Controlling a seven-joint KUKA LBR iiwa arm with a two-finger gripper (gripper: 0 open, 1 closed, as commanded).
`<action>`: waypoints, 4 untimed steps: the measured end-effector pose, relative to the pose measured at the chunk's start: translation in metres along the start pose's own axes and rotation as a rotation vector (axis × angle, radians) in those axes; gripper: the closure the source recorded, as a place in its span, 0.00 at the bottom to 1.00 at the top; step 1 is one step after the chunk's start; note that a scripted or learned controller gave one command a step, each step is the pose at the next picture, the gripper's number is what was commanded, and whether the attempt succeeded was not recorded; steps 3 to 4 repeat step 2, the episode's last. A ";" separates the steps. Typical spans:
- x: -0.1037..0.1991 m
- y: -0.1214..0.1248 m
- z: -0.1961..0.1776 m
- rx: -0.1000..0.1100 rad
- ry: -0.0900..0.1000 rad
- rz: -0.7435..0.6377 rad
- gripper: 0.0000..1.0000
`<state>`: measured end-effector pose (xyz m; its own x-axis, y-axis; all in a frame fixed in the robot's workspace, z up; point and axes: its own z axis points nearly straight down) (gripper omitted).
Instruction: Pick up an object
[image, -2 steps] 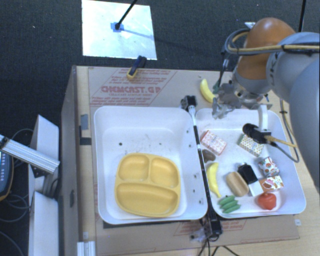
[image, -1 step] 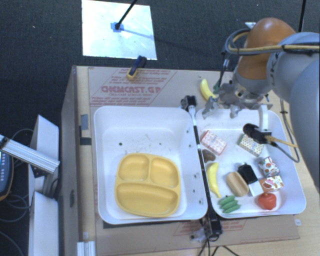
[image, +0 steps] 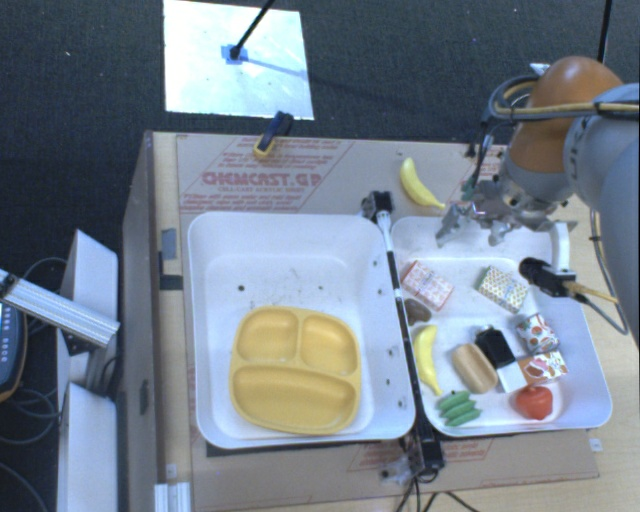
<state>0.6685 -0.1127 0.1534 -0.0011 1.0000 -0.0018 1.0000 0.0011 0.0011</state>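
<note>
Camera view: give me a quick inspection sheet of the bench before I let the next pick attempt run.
Surface: bench bearing two white bins side by side.
Job's things: right bin holds a patterned box, a yellow-patterned block, a banana, a bread roll, a black block, green pea pods, a tomato and two small printed packs.
Clutter: left bin holds a yellow divided tray; a second banana lies on the bench, outside the bins.
Grippers: claw over the right bin's far edge, open, holding nothing.
Cables: yellow and black cables looped at the arm's wrist.
Surroundings: dark carpet with a pale sheet.
</note>
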 end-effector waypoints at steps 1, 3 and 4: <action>-0.077 -0.039 0.070 0.002 0.000 0.001 0.00; -0.092 -0.075 -0.023 -0.004 -0.001 0.000 0.00; -0.092 -0.075 -0.023 -0.004 -0.001 0.000 0.00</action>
